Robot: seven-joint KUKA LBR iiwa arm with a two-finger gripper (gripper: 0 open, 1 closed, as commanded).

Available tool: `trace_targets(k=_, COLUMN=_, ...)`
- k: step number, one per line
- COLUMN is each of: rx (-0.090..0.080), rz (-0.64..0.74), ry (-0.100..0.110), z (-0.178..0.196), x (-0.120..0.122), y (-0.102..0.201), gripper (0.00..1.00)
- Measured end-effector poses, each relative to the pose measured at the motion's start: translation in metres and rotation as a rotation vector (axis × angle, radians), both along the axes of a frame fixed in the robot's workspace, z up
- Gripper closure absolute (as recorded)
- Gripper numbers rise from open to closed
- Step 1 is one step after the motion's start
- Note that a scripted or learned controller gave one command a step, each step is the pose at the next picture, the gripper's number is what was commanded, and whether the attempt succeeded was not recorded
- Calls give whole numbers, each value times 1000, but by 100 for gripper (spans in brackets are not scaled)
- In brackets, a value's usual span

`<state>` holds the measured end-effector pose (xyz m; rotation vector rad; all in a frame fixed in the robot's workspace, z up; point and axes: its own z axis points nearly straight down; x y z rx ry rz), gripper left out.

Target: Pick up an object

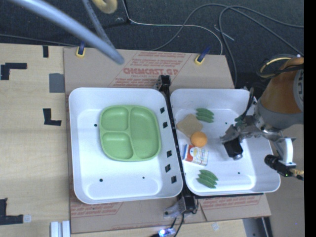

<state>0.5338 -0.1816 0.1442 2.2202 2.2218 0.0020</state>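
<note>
The right bin (256, 181) holds an orange ball (199, 139), a tan flat piece (188, 124), a small white and red carton (196, 155), and two green leafy pieces, one at the back (205, 114) and one at the front (207, 177). My gripper (233, 147) hangs low over the right part of this bin, to the right of the orange ball, with its dark tip pointing down toward the bin floor. Nothing shows between its fingers.
The left bin (84, 177) carries a green divided plate (130, 133). The arm's orange band (281, 90) and grey wrist stand over the right bin's right wall. Cables lie across the dark floor behind the bins.
</note>
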Motion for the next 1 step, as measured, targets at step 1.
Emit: trace_targets(k=1, rx=-1, rz=2, ry=-3, z=55, x=6, y=10, gripper=100)
